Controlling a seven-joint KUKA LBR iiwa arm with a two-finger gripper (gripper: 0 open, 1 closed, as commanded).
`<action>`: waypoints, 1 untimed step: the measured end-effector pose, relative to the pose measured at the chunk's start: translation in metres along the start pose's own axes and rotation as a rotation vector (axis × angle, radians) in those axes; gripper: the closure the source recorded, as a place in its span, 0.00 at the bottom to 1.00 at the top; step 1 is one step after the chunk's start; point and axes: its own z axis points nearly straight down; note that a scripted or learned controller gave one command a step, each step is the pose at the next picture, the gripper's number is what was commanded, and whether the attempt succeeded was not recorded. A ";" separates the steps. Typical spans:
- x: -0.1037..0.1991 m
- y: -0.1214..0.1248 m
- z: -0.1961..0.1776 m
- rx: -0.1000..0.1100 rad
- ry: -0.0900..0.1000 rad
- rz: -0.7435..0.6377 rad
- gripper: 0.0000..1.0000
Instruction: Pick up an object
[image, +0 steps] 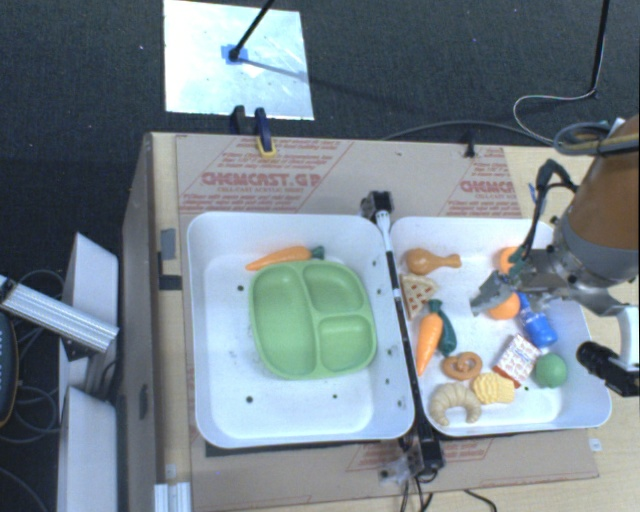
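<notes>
Below, the carrot (428, 340) lengthwise, leafy end toward the fingers (492, 297).

A: Arm (610, 215) runs off frame at 3 o'clock, upper links unseen.
B: Gripper (493, 297) fingertips blurry, can't tell the gap.
A: Orange thing (512, 262) at its 12 o'clock, mostly covered, maybe a fruit.
B: Blue bottle (536, 326) top tucked under the wrist.
A: Small red packet (517, 359), print unreadable.
</notes>
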 end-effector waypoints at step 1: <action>0.006 0.029 0.133 0.006 0.001 0.002 0.00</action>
